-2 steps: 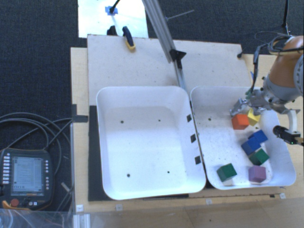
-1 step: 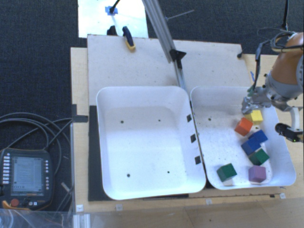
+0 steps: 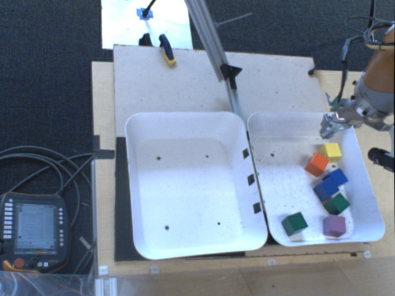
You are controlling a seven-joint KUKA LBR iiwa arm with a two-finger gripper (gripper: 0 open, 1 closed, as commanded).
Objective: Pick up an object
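Camera view: metal jaws, state unclear, hover above matte cubes (image 3: pixel 325 187) in glossy right bin (image 3: pixel 271 134).

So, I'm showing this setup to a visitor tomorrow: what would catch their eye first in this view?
Most likely the cluster of small coloured cubes in the right white bin: yellow cube, orange cube, blue cube, two green cubes and a purple cube, all along its right side. Next, the grey arm's two-finger gripper hanging just above the yellow cube, and the bare left white bin beside it.
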